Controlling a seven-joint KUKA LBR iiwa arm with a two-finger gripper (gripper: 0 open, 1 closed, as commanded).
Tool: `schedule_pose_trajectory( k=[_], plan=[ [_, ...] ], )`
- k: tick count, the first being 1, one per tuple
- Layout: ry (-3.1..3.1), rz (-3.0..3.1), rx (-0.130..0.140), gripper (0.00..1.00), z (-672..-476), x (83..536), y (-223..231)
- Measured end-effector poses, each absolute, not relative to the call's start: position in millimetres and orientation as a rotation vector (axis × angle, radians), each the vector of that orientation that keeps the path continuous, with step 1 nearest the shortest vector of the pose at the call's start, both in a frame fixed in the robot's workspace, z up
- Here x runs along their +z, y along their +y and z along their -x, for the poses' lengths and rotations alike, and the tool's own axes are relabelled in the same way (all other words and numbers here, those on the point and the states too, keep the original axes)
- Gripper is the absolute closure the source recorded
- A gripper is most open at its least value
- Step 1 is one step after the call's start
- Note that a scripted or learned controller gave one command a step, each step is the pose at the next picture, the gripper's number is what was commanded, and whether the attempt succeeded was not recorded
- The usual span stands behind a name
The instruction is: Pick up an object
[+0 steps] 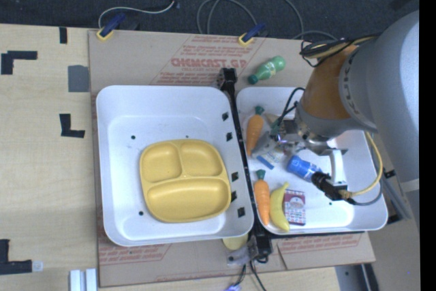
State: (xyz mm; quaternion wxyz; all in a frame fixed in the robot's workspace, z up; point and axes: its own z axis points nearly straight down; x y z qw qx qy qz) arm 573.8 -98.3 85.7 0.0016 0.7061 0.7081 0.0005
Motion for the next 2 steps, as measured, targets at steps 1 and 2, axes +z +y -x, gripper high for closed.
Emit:
schedule_pose_trajectory(
  k=[1,2],
  plan=[
    [2.22,-2.218,0.003,1.0,-572.1,96,-98],
    [2.23,-2.208,0.012,1.0,-562.6,211,-18]
  ],
)
